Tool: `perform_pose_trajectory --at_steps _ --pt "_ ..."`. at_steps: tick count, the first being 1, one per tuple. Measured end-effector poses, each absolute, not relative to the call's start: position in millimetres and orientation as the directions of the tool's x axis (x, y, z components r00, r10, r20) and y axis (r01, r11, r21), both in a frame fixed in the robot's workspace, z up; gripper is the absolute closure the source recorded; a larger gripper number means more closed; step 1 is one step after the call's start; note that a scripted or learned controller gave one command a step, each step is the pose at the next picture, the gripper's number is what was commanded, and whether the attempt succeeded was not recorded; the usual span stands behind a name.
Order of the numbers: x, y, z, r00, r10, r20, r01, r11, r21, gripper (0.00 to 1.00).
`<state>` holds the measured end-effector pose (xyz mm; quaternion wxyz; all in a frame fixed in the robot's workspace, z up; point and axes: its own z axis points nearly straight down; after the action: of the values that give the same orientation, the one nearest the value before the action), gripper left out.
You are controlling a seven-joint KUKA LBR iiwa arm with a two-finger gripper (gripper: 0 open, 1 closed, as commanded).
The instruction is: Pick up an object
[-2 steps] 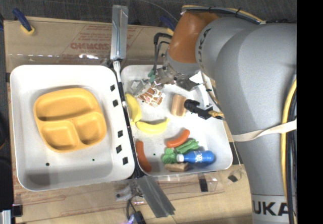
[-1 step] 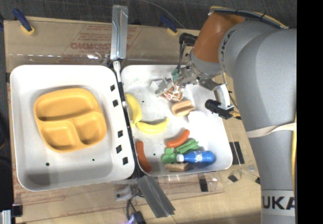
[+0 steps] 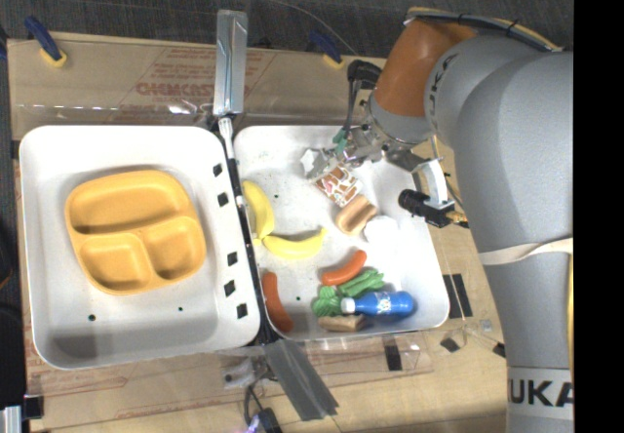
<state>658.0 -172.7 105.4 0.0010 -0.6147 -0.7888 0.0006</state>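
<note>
We see a small packet with a red-and-white checked pattern [image 3: 338, 184] lying in the upper middle of the right white bin [image 3: 419, 270], with a crumpled silvery wrapper [image 3: 317, 160] just beside it on the upper left. The gripper [image 3: 359, 143] sits low over the bin's top edge, just above and to the right of the packet, and we cannot tell how it stands or whether it touches anything. Below the packet lies a tan hot-dog bun with a sausage [image 3: 355, 214], and next to that a pale white lump [image 3: 382, 227]. Further left, two yellow bananas [image 3: 268, 226] rest against the bin's left wall, one upright and one curved across. Near the bottom we find a red-orange sausage [image 3: 343, 268], a green leafy plastic vegetable [image 3: 343, 293], a blue bottle with a white cap [image 3: 380, 304] and another red-orange sausage [image 3: 274, 302] along the left wall. The grey arm with its orange band [image 3: 414, 60] reaches in from the right. The left white bin [image 3: 58, 334] holds a yellow compartment tray [image 3: 134, 229]. Both bins stand on the counter [image 3: 156, 75].
</note>
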Motion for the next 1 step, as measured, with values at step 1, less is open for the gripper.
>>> perform_pose_trajectory --at_steps 1 --pt "659.6 -108.0 179.2 -0.201 0.980 -0.001 0.980 0.201 0.007 1.00"
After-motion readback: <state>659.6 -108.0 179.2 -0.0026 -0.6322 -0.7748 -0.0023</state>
